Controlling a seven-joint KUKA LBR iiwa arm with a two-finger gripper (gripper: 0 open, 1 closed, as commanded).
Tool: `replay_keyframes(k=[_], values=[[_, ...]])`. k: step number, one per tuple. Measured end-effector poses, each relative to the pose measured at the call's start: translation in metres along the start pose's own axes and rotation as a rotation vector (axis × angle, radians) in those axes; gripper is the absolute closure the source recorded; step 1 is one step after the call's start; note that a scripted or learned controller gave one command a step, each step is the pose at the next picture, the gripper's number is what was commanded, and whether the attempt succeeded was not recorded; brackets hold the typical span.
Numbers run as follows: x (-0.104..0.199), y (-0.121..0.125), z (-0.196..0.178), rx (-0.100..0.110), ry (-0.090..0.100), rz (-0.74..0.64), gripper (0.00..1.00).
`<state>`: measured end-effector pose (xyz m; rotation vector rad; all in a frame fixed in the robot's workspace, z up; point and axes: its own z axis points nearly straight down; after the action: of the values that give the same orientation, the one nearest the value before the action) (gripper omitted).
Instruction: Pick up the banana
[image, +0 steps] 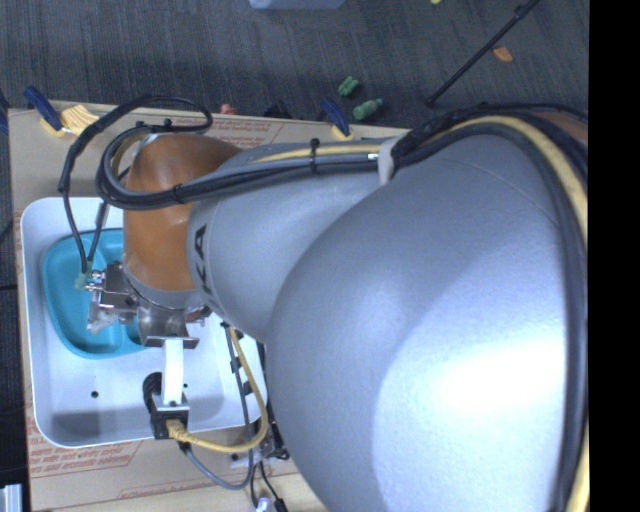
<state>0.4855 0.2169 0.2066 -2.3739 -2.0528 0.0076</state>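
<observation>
You are working with the large grey arm (430, 300) covering most of the bench, its orange wrist band (160, 215) hanging over the shallow white plastic bin (40, 390) at the left of the view. The gripper (108, 305) is sitting low inside that bin, just against or above a turquoise bowl-shaped plastic dish (70, 300); whether it is wide, narrow or holding anything I cannot tell, since the wrist is masking it from above. Where the banana is lying cannot be told either, as the arm is hiding much of both bins. In my judgement you are at the reach or descent stage, with no grasp confirmed. To do this step well, you are advised to be checking that the tool is coming down on the fruit and not on the turquoise dish, to be closing across the banana's narrow width near its middle, and to be lifting straight up, clear of the bin wall. The looping black cables (100, 170) and the yellow cable (215, 438) are trailing close to the wrist; be watching that they are not snagging. Red printing (80, 455) is running along the brown cardboard edge of the bench, but it is too small to read.
</observation>
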Motion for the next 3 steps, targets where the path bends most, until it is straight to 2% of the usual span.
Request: replay_keyframes(k=[1, 2, 3], values=[[-0.077, 0.001, -0.087, -0.002, 0.001, 0.089, 0.00], [-0.161, 0.032, -0.110, -0.003, 0.001, -0.113, 0.00], [-0.160, 0.032, -0.119, 0.000, 0.000, -0.122, 1.00]])
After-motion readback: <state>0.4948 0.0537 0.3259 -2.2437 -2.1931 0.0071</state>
